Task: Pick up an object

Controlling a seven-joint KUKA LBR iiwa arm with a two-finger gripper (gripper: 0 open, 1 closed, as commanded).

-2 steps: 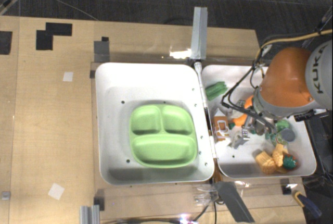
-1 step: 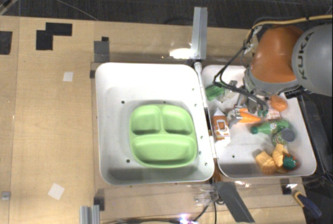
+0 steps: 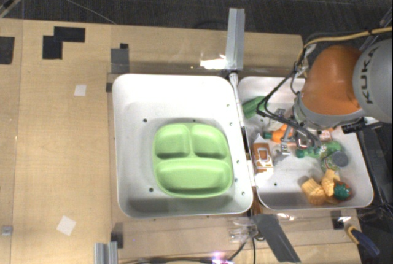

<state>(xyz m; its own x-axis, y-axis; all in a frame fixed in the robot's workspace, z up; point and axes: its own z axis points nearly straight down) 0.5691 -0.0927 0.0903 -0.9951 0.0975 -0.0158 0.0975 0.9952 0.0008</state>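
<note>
Arm [image 3: 328, 81] down over right bin [image 3: 362, 192], wrist low among clutter. Jaws hidden under wrist hardware; can't tell if released or clenched. Candidate objects round them: orange piece [image 3: 278, 132] just left, brown box [image 3: 263, 157] lower left, yellow toy [image 3: 313, 189] below. Nothing visibly lifted. Pick not done; grasp and lift left. Green tray [image 3: 193, 160] far left, in left bin [image 3: 132, 134].

Light wooden bench [image 3: 55, 152], two white bins side by side, left bin [image 3: 132, 134], right bin [image 3: 356, 192], touching
</note>
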